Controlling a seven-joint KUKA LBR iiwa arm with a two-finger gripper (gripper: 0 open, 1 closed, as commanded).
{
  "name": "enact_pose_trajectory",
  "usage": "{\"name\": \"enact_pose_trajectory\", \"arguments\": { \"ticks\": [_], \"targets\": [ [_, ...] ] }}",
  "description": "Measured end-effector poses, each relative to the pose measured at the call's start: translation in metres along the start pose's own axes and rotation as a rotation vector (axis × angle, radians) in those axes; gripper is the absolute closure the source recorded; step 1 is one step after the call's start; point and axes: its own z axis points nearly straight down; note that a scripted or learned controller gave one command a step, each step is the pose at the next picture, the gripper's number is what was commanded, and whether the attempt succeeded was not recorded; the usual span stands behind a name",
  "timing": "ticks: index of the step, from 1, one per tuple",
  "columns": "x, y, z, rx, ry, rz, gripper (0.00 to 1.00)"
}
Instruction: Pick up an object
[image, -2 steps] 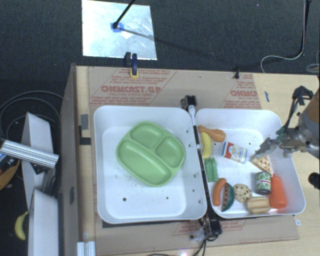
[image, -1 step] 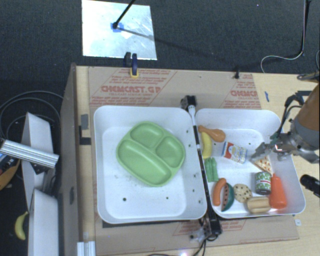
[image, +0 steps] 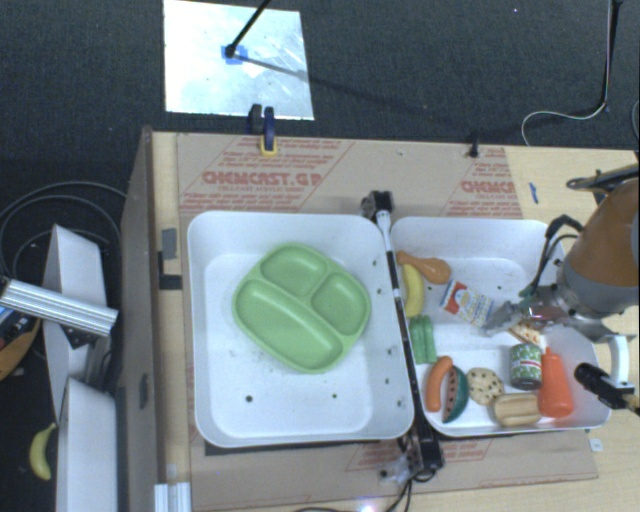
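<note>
over the right bin (image: 470, 236), gripper (image: 520, 318) low by the small packet (image: 466, 302).
fingers' state: cannot tell. go straight down on packet, left of the can (image: 525, 366), close only when centred.

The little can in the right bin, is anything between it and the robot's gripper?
Nothing visible. The gripper sits just above the can, with bare bin floor between. An orange bottle stands right beside the can, and a cookie lies on its other side.

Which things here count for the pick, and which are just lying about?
For the pick, in the right bin:
tool
ketchup packet
banana
can
cookie
carrot

Lying about:
green divided plate in the left bin
clamp
</note>
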Motion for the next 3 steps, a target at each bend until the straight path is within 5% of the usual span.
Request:
{"name": "enact_pose_trajectory", "arguments": {
  "ticks": [1, 2, 3],
  "targets": [
    [0.000, -0.037, -0.001, 0.005, 0.002, 0.001, 0.00],
    [0.067, 0.056, -0.002, -0.006, 0.000, -0.010, 0.00],
    [0.062, -0.009, -0.001, 0.007, 0.003, 0.001, 0.00]
  ]
}}
